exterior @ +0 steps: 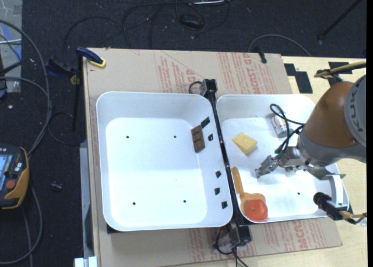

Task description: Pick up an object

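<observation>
Claw (pixel 260 171) low inside right bin (pixel 303 108), fingers spread and empty, just beside yellow block (pixel 245 143), with orange spoon (pixel 252 203) nearer the front rim; pick not yet made.

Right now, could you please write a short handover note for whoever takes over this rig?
Gripper: low in the right bin, nothing visible between its fingers; open or shut cannot be told.
Right bin: yellow block near the gripper, orange-handled red utensil at the near-left corner.
Left bin: brown bar near the divider.
Done: nothing picked up yet.
Left: grasp and lift one object.
</observation>
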Available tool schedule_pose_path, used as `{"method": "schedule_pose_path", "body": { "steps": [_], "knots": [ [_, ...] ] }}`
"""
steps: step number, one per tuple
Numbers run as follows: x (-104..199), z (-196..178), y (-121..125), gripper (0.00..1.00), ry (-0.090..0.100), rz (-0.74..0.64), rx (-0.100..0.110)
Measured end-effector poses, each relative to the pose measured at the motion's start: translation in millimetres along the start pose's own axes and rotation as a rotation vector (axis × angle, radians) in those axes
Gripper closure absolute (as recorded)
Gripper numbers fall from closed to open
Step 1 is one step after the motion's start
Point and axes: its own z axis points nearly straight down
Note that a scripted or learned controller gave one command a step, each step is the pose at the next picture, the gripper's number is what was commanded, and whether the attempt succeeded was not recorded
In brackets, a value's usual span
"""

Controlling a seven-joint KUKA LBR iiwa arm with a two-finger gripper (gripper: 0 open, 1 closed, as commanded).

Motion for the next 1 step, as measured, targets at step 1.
{"method": "schedule_pose_path", "body": {
  "steps": [1],
  "knots": [
    [-0.2,-12.2,1.2,1.00,-0.001,0.000,-0.004]
  ]
}}
